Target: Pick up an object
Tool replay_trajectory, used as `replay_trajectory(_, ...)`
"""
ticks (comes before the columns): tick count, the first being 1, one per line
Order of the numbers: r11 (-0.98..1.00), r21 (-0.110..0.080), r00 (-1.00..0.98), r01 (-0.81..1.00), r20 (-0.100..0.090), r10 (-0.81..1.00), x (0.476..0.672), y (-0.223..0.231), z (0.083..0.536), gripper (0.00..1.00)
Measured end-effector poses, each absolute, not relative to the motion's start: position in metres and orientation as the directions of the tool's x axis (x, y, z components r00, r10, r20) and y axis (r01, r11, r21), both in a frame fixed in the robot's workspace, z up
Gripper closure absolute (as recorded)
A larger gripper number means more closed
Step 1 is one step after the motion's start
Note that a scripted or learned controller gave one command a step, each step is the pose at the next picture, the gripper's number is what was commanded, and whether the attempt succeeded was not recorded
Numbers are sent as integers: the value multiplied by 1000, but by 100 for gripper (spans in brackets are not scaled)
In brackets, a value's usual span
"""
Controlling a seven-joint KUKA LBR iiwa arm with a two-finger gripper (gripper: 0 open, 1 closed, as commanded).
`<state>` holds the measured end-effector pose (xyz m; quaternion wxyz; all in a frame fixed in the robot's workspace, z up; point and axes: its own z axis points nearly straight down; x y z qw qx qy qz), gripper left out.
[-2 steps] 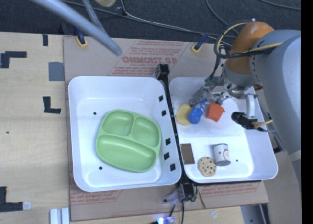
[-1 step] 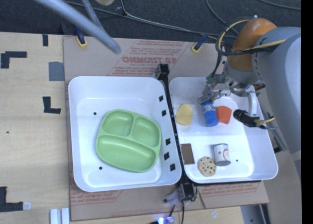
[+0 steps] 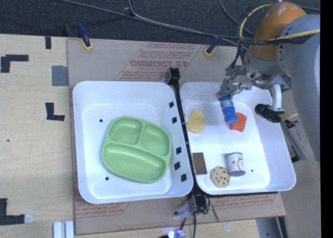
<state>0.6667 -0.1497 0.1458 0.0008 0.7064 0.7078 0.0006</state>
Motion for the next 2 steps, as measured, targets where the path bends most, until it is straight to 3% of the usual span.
replay_trajectory(2, 2, 4, -2, 1000, -1, 1000, 667, -158, 250, 100)
